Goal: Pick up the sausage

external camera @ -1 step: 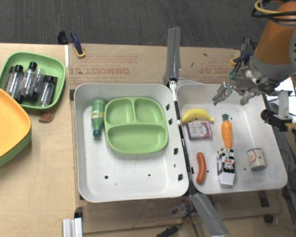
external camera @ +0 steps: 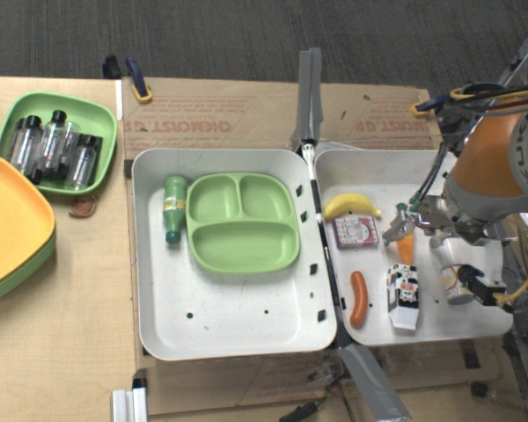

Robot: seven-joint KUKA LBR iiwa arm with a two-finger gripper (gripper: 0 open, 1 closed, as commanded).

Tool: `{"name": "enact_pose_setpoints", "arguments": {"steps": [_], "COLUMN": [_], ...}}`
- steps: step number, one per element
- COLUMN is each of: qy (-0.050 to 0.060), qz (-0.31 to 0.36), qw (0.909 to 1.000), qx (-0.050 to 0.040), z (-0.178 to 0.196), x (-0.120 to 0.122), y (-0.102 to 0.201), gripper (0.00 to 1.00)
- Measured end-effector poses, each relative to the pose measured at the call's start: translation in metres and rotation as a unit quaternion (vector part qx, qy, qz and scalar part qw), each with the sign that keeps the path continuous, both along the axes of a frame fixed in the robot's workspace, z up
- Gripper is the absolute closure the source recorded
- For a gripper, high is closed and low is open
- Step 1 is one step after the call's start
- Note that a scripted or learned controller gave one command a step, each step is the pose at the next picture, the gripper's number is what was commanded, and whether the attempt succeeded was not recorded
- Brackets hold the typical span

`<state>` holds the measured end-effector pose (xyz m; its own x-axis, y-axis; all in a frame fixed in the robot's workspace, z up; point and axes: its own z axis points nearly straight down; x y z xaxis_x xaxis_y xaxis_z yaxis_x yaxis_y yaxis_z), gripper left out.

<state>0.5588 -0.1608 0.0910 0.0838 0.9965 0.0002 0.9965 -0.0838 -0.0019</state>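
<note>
My jaws (external camera: pixel 403 229) hang over the right bin (external camera: pixel 475 328); I cannot tell how far open they are or whether they grip anything. The sausage (external camera: pixel 358 299) lies below-left of them, untouched. Beyond it, the divided green plate (external camera: pixel 243 221) rests in the left bin.
</note>
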Motion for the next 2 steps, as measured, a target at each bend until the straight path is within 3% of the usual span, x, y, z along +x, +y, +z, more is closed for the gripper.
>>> {"name": "enact_pose_setpoints", "arguments": {"steps": [1,2], "qy": [0.001,0.0], "qz": [-0.002,-0.081], "qw": [1.0,0.9967], "qx": [0.0,-0.001], "z": [0.009,0.147], "x": [0.0,-0.008], "y": [-0.001,0.065], "gripper": [1.0,1.0]}}
